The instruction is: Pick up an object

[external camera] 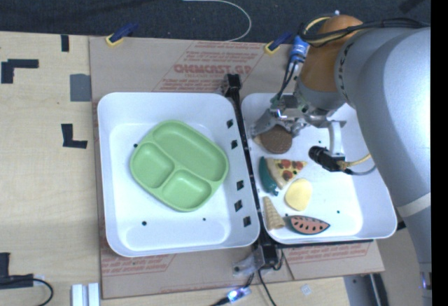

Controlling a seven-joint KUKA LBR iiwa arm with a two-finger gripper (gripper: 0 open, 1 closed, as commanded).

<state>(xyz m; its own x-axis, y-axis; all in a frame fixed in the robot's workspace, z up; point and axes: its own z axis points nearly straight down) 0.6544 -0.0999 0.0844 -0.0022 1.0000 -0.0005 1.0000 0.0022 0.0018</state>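
My gripper [278,124] reaches down into the far left part of the right bin [364,210], right over a brown round cookie-like piece [276,141]. The metal fingers sit at its upper edge, and I cannot make out their spacing. Nearer the camera lie a dark green piece [268,174], a pizza slice [289,169], a pale yellow piece [299,194], an ice-cream cone [272,213] and a watermelon slice [308,224].
The left bin [119,213] holds a light green divided plate [179,165]. A black clip divider [241,157] runs between the bins. The big grey arm [395,108] covers the right bin's far right side. A white cable [210,0] loops behind the bench.
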